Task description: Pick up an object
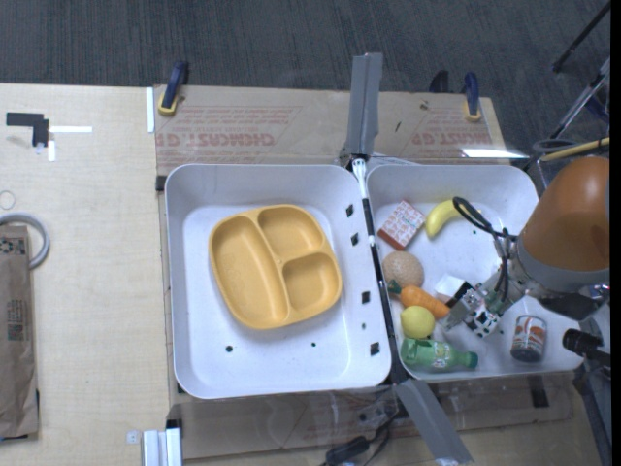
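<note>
The fingers [477,311] hang low inside the right bin [529,184], toward its near edge; whether they are spread or closed I cannot tell, as the tips blur into the wrist hardware. Just beside them lie an orange carrot [424,300], a yellow lemon [417,321] and a green bottle [438,355]. A small can [528,339] stands in the near right corner. A banana [441,216] and a red-and-white box [401,224] lie toward the far edge. The left bin [194,260] holds a yellow divided plate [276,265].
</note>
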Robot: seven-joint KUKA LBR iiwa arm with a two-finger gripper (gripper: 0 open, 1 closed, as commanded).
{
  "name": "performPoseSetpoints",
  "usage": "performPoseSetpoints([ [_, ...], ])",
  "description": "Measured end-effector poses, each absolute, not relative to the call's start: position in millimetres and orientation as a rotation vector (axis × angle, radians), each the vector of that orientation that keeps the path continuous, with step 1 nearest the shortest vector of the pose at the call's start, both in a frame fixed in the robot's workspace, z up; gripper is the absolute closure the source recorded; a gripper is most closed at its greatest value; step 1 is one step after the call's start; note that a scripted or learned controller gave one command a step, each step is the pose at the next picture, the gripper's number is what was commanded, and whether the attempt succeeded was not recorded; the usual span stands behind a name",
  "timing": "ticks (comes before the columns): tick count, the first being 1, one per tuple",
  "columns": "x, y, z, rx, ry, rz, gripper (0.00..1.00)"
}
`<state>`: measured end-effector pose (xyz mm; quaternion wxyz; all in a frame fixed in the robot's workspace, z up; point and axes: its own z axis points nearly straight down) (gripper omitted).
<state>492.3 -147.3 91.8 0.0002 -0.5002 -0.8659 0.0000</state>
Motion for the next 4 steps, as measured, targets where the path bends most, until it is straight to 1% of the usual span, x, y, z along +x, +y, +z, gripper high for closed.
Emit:
performPoseSetpoints([
  [1,492.5,-148,101,-1.576,-2.718,0.000,1.00],
  [2,592.8,-123,220,-1.602,-2.705,0.000,1.00],
  [3,567.8,-53,191,-1.789,-2.580,0.003,1.00],
  [4,635.7,-26,191,-1.989,-2.433,0.004,1.00],
])
